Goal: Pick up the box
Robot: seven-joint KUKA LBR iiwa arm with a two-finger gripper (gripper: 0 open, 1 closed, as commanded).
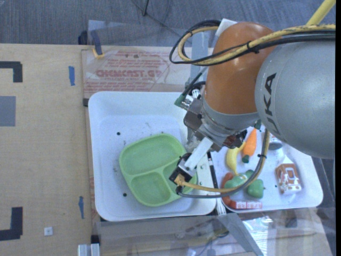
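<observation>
my pale wooden bench (pixel 42 143), flecked with black marks (pixel 11 71) and blue tape (pixel 71 74), meets grey carpet floor (pixel 53 9) crossed by a dark cable (pixel 144 5).

Orange-and-white box (pixel 288 178) (green plate (pixel 151 158)).

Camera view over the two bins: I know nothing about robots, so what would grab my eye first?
The big grey arm with its orange band looms from the upper right over both bins. Next, a bright green divided tray lies in the left bin. The right bin holds a toy carrot, a banana and, further right, a small orange-and-white box.
</observation>
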